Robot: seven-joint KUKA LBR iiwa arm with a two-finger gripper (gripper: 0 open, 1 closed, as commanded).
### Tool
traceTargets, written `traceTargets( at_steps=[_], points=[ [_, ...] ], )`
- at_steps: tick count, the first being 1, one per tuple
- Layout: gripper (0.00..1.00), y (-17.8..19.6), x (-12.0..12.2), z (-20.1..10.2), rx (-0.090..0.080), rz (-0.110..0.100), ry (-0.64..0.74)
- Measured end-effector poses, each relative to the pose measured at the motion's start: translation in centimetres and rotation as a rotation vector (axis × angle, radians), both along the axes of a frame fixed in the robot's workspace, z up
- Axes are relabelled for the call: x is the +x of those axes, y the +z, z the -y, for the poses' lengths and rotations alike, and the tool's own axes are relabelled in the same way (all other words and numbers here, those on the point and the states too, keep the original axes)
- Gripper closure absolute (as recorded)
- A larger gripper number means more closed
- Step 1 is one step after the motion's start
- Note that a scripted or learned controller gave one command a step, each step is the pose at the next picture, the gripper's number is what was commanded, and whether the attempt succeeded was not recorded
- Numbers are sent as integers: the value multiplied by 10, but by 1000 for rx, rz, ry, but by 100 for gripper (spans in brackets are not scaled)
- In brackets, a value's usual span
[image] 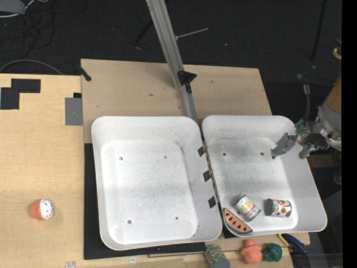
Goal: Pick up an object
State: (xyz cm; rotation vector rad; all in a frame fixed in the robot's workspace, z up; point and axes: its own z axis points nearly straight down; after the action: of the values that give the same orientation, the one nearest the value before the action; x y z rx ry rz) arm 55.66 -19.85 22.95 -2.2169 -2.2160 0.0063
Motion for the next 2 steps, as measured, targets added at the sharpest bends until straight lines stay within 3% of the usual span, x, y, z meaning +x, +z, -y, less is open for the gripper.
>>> traceTargets(
  at_steps=[2],
  points=[
    [0,-126,-3,-4,1,-1,0]
  ],
)
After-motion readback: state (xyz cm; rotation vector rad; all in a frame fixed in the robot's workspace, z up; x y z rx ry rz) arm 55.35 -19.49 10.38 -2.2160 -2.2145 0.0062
